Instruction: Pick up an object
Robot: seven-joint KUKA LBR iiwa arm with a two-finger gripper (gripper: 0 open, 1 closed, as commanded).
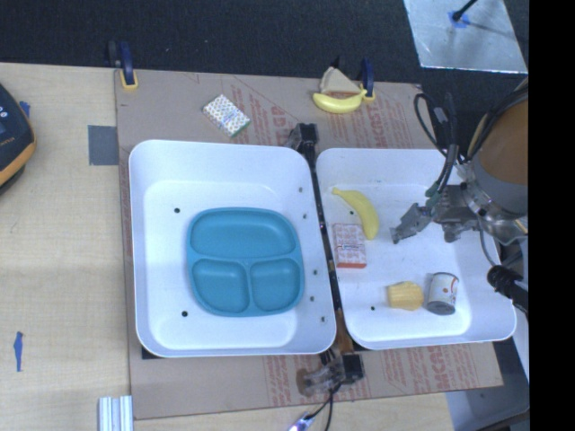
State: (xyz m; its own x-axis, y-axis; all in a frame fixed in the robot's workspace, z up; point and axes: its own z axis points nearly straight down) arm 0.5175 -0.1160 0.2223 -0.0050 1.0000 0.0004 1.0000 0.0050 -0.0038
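Observation:
In the right bin [485, 326] lie a yellow banana [358, 210], a red-and-white packet [349, 244], a small yellow block [405, 295] and a little silver can [441, 293] on its side. My gripper [424, 229] hangs over the middle of this bin, to the right of the banana and above the block and can. Its fingers [402, 231] are spread open with nothing between them. The grey arm with its orange band comes in from the right edge.
The left bin [153, 196] holds a blue divided plate [244, 260]. On the bench behind the bins lie another banana [339, 102] and a patterned sachet [225, 114]. A dark device [11, 133] sits at the far left.

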